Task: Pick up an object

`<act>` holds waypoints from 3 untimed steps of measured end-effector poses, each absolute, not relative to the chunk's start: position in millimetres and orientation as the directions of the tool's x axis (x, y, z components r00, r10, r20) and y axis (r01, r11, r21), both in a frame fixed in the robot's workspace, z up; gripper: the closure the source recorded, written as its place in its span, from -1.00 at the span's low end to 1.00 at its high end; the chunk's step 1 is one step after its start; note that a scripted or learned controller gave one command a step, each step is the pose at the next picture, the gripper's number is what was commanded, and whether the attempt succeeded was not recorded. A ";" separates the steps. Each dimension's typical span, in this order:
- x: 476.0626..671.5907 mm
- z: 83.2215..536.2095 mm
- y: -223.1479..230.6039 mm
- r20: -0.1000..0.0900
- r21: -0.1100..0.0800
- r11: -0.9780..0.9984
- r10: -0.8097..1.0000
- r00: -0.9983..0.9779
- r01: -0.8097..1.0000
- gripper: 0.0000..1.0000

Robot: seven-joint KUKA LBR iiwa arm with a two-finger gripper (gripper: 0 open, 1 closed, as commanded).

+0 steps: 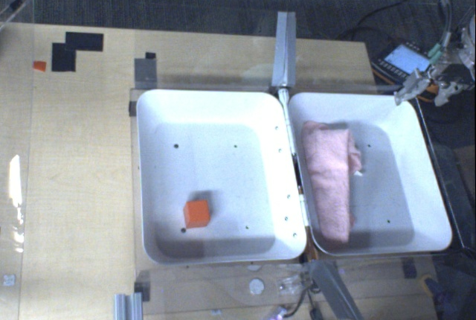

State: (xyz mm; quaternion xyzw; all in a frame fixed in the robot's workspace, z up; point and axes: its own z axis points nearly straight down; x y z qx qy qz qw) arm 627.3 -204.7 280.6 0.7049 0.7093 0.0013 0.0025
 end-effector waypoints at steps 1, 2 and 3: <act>619.3 105.8 -203.7 -0.001 0.003 0.049 0.999 -0.049 0.999 -1.00; 583.8 89.8 -124.8 -0.005 0.013 0.273 0.962 -0.273 0.962 -1.00; 671.1 89.2 -97.4 -0.004 0.007 0.186 0.983 -0.186 0.983 -1.00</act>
